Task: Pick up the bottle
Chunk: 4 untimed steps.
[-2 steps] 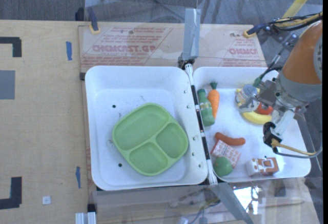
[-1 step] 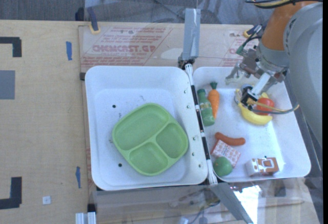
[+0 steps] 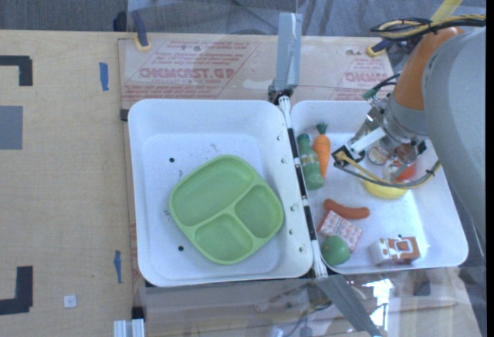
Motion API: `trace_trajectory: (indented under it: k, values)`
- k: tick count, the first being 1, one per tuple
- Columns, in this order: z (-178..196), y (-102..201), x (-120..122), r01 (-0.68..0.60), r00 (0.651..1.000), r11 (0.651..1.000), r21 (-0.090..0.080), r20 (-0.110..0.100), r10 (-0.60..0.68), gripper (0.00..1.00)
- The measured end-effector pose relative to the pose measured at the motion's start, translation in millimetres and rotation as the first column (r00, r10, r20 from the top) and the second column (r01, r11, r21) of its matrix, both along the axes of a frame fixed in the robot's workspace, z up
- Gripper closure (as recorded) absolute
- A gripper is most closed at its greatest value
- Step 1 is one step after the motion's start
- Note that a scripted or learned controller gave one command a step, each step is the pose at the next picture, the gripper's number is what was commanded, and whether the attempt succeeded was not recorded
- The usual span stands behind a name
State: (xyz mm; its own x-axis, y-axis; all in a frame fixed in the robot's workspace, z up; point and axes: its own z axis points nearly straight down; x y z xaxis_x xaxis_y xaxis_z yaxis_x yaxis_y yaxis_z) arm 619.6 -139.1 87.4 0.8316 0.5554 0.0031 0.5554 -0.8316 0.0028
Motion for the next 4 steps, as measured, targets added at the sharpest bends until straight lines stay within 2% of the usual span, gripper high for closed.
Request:
trace_trajectory:
  k: [1,2,3,4]
  values:
    - [8,-1,0,-0.004,1.000,1.000,-0.003,-0.007,0.004,1.00]
    - [82,-20,41,0.374,0.928,0.928,0.000,-0.008,-0.374,1.00]
    - [247,-11,38,0.342,0.940,0.940,-0.001,-0.008,-0.342,1.00]
    - [336,27,33,0.209,0.978,0.978,-0.001,-0.007,-0.209,1.00]
